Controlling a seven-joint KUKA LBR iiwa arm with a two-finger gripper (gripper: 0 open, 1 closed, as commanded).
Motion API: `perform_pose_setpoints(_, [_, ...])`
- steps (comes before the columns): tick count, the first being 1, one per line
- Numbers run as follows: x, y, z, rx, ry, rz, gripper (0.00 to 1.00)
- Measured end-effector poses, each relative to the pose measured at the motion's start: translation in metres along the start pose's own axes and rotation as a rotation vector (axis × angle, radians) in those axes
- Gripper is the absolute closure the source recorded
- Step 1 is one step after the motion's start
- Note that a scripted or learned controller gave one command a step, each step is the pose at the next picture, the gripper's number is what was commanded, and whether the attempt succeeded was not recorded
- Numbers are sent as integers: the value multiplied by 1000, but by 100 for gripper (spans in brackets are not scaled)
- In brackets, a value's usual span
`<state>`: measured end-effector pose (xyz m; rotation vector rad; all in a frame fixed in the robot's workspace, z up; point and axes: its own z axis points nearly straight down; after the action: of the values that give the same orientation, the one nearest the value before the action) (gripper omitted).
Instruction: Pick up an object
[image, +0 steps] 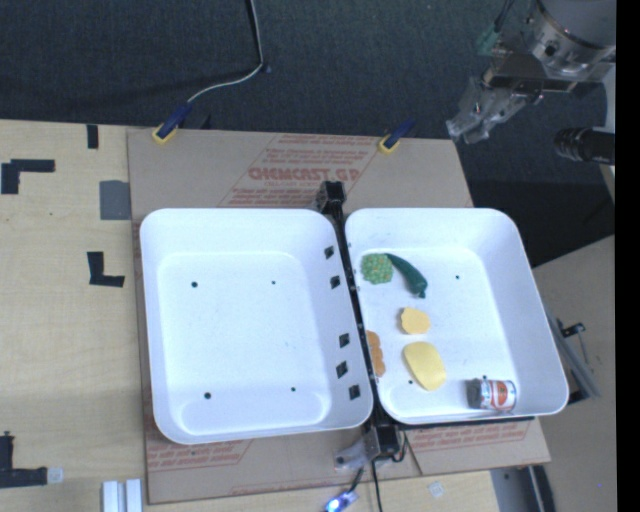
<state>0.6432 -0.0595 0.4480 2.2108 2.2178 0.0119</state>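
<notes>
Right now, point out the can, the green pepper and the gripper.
can (491, 394), camera view, middle of its side.
green pepper (409, 273), camera view, mid-body.
gripper (468, 125), camera view, at its fingertips.

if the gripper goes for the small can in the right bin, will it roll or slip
Likely yes: the can lies on its side near the right bin front rim, so a nudge could roll it. Its round, probably smooth wall may slip. It looks stiff, not floppy.

This looks like a robot lab: two white bins (240, 330) sit on cardboard (300, 175), with a cable (240, 75) behind them.
</notes>
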Motion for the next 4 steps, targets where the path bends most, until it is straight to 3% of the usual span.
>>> perform_pose_setpoints(1, [-21,27,-88,1,-1,2,100])
perform_pose_setpoints(2, [-117,25,-86,13,-2,11,100])
perform_pose_setpoints(3, [-111,26,-86,12,0,3,0])
perform_pose_setpoints(4, [-45,-34,3,25,5,-2,0])
